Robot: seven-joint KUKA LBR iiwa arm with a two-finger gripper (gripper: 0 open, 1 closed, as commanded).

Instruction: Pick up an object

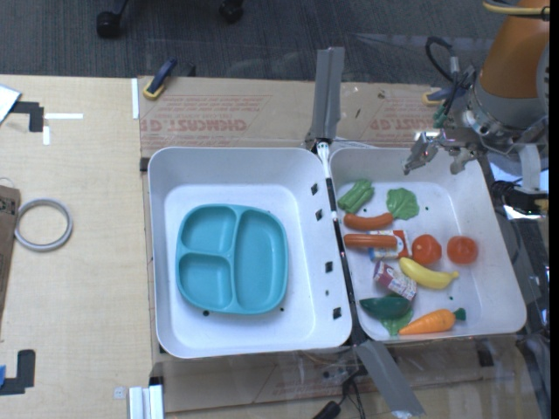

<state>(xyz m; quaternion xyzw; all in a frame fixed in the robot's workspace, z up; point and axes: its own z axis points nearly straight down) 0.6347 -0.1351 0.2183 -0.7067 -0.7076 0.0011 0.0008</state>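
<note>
Gripper [437, 157] of grey metal, two fingers, poised over the far rim of the right shallow white bin [500, 234]; fingers spread apart, nothing between them.

Pickable things all in that right bin, near and below the gripper. Likely best to choose a piece standing apart from its neighbours: the red round plastic tomato on the right [462, 250] looks freest, as does the ruffled green plastic lettuce leaf [403, 202]. Come straight down, straddle the piece fully, close, then lift slowly. Better avoided, probably: the crowded middle, where the yellow plastic banana [426, 274] touches the small red-and-white packet [393, 278] and a neighbour may get nudged or pinched.

Count, right bin: two tomatoes, the second [425, 249] just left of the first; two orange-red plastic sausages [369, 221]; one banana; one orange plastic carrot [430, 322]; one lettuce leaf; one long green plastic vegetable [355, 195]; one dark green piece [384, 306], kind unclear; one packet.

Left white bin [166, 234]: one teal plastic divided tray [234, 258].
</note>
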